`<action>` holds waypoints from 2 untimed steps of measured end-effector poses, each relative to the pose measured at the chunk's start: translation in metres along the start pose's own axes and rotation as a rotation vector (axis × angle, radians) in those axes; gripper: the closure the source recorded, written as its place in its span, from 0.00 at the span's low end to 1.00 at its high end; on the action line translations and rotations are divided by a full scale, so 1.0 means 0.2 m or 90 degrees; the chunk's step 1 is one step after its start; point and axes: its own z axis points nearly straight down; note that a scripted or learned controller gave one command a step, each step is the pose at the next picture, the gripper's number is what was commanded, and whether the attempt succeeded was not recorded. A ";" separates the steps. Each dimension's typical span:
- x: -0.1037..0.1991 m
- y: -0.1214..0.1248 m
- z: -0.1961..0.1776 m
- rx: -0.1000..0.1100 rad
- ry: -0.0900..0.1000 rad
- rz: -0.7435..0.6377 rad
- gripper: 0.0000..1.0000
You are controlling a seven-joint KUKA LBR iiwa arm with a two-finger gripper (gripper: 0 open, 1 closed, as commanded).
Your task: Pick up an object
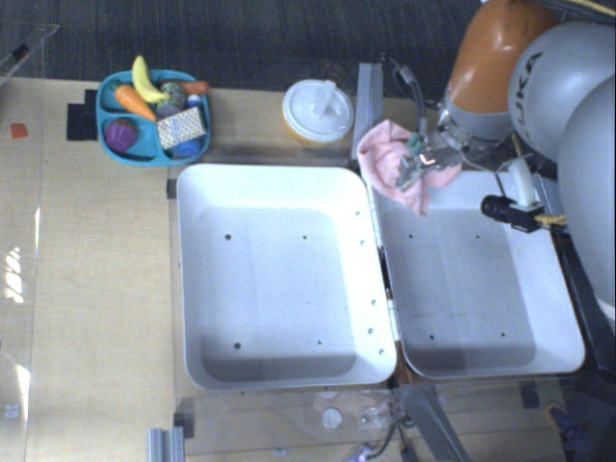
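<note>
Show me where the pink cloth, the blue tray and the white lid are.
pink cloth [387,162]: camera view, on its left fold.
blue tray [108,152]: camera view, on its lower left rim.
white lid [319,110]: camera view, on its flat top.

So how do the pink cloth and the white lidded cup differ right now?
The pink cloth is soft and crumpled, draped over the far rim of the right bin; the white lidded cup is rigid, round and upright on the bench beyond the bins. The gripper is at the cloth; the cup stands apart from it. Both sit near the bins' far edge.
</note>
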 end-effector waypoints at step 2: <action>-0.33 -0.12 0.02 0.001 0.000 -0.115 1.00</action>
